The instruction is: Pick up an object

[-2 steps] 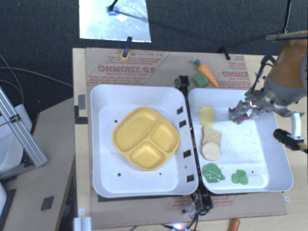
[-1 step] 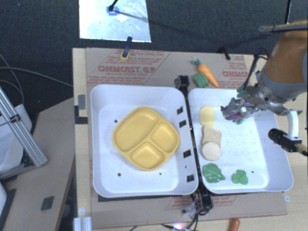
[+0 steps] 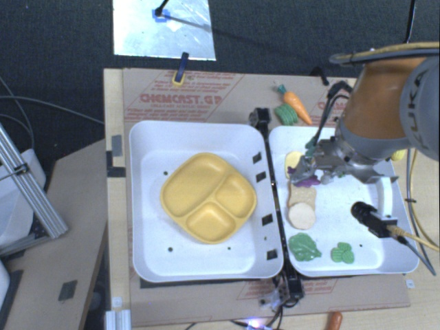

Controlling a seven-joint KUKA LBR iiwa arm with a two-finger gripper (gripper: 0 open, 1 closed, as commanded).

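Note:
In the right bin (image 3: pixel 357 263) my gripper (image 3: pixel 307 169) hangs low over the bin's left part, right above a small purple object (image 3: pixel 307 180). The gripper body hides most of that purple piece, and I cannot tell whether it is held. Just below it lies a beige cylinder-shaped loaf (image 3: pixel 302 207), end face toward the front. A small yellow piece (image 3: pixel 293 161) peeks out at the gripper's left. Two green leafy toys (image 3: pixel 304 247) (image 3: pixel 342 254) lie near the bin's front edge.
The left bin (image 3: pixel 148 253) holds a yellow divided plate (image 3: pixel 208 196). Behind the right bin, on the cardboard, lie a carrot (image 3: pixel 297 102) and a green piece (image 3: pixel 285 115). The arm's grey and orange body (image 3: pixel 385 108) covers the right bin's back right.

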